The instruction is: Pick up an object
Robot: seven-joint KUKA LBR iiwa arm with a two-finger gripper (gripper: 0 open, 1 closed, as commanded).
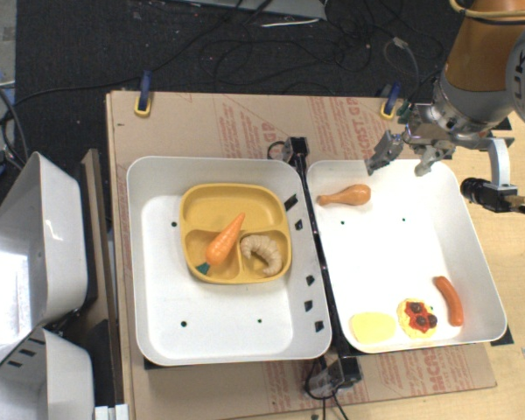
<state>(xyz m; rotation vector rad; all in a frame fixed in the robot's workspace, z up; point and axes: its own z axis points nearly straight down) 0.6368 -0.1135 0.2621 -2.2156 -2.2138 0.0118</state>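
Arm posture: raised, entering from the right.

The KUKA iiwa arm enters at the upper right, its orange band above the grey wrist. The gripper points downward and to the left. Its two fingers are spread apart, with nothing between them.
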